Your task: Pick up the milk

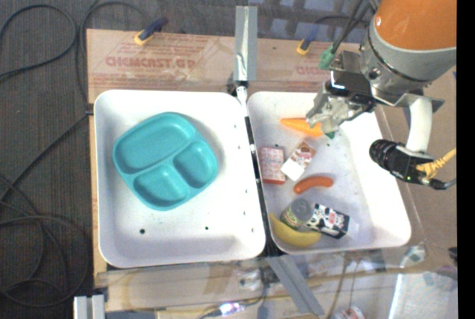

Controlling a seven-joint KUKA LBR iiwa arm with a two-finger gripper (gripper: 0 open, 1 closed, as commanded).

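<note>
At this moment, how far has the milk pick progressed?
Done: the gripper hangs over the right bin, near the carrot. In hand: I see nothing held. Left: reach the milk carton, lying beside the banana at the bin's front, grasp and lift it.

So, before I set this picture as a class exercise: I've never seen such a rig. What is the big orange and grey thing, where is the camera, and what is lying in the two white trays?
The orange and grey thing is a robot arm reaching in from the right. Its end effector, the part that grasps, hangs over the back of the right bin, just above an orange carrot; nothing is visibly held.

The one camera sits above the bench, looking down at a slant.

The left bin holds a teal divided plate. The right bin holds small toy foods: the carrot, a small white and red carton that is probably the milk, a pink packet, a red sausage, a banana, a tin can and a black-and-white patterned box.
</note>
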